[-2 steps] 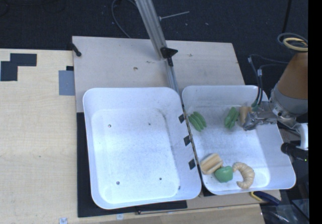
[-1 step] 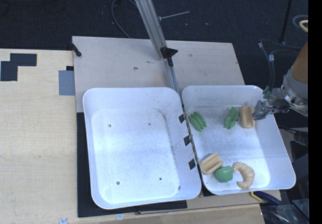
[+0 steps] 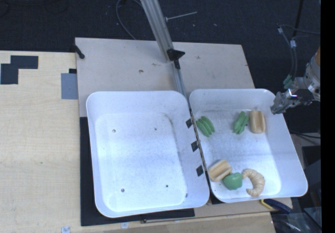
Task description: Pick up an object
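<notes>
Seemingly unreadable, jaw state of grey gripper (image 3: 282, 102) at right white bin's (image 3: 293, 161) upper right rim. Nearest inside: tan bread roll (image 3: 257, 121) touching green leafy vegetable (image 3: 240, 122); ridged green pepper (image 3: 205, 125) further left.

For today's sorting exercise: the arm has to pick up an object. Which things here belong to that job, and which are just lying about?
Job:
hand
green pepper
green pod
bread roll
tan roll
green lump
croissant
right bin

Lying about:
left bin
metal rail
</notes>
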`<state>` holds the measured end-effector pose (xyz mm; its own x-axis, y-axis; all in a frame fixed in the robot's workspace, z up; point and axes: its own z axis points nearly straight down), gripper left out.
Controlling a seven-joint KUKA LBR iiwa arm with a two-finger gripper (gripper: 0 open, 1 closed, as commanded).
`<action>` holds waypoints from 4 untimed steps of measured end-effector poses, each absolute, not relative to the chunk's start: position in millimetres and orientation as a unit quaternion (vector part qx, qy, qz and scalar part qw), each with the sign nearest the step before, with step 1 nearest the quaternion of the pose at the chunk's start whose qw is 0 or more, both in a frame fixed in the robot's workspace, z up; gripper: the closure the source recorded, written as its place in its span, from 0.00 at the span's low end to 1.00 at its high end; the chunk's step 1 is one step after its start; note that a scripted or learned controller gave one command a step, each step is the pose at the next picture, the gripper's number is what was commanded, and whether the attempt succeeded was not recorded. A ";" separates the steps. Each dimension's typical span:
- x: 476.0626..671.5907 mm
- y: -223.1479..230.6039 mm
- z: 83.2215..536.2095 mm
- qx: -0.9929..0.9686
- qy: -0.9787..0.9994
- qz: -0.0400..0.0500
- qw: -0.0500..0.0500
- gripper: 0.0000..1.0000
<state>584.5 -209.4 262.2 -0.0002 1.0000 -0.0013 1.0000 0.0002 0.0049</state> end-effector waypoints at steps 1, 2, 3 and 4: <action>584.7 -210.0 286.7 0.707 0.707 0.000 0.001 1.00; 581.4 -165.9 273.2 0.706 0.708 0.000 -0.001 1.00; 562.7 -117.3 260.7 0.706 0.708 0.000 -0.001 1.00; 556.2 -71.7 263.2 0.706 0.708 0.000 0.000 1.00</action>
